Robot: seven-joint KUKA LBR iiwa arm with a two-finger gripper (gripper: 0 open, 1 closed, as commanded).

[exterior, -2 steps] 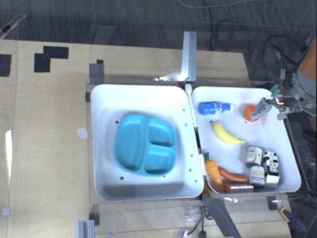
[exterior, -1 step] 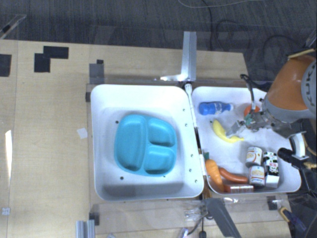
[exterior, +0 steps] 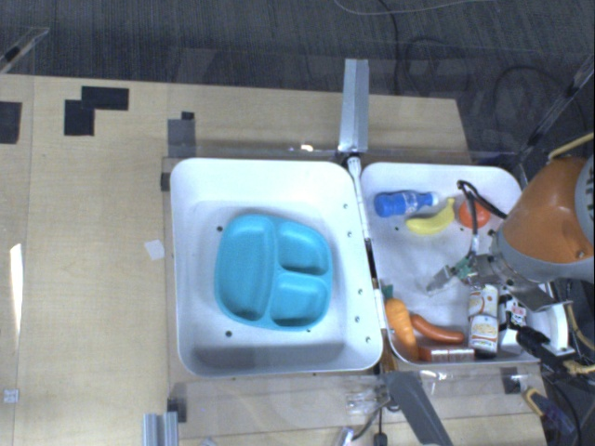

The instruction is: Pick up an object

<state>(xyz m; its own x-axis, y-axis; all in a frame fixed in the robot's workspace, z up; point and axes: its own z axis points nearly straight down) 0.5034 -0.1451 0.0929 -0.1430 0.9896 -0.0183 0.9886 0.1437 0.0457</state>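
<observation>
Toys lie in the right bin (exterior: 409, 179), and that is where I am reaching now. My arm (exterior: 548, 221) comes in from the right, and my jaws (exterior: 457, 272) hang low over the white floor in the middle of that bin. They look a little spread, with nothing between them. I hold nothing yet.

Near the top of the bin is a blue bottle (exterior: 404, 202). Just beside it is a yellow banana (exterior: 429, 221), and next to that a small orange-red thing (exterior: 471, 215). Down at the bottom edge lie an orange carrot (exterior: 400, 321) and a brown sausage (exterior: 437, 329), close together. A little bottle with a label (exterior: 482, 319) is just below my jaws, to the right.

The left bin (exterior: 265, 179) has 1 thing in it, a blue tray with 3 parts (exterior: 273, 269). It is well apart from me.

I think I am at the step of going down to grab. The spot right under my jaws looks bare, so a squeeze here may catch nothing. Next I should slide over 1 toy, maybe the little bottle since it is nearest, get a finger on each side, then close and lift.
</observation>
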